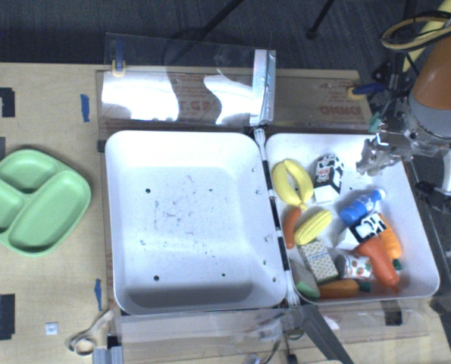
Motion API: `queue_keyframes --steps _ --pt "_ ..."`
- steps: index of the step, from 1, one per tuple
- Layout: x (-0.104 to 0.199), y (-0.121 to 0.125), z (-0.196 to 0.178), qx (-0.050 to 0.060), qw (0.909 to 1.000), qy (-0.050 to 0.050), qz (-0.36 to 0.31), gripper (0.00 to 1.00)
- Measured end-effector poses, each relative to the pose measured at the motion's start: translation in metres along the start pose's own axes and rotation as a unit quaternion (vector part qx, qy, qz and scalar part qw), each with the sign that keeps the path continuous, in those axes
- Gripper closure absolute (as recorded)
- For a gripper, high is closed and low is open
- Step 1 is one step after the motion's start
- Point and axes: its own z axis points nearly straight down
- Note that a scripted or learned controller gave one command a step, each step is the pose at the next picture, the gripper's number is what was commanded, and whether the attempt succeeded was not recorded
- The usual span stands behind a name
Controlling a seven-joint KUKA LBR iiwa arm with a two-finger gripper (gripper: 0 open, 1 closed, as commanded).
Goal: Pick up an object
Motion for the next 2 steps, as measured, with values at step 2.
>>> queue_keyframes --steps 2 --pt "-0.030 0.081 -0.213 0.000 0.9823 0.000 0.188 1.00"
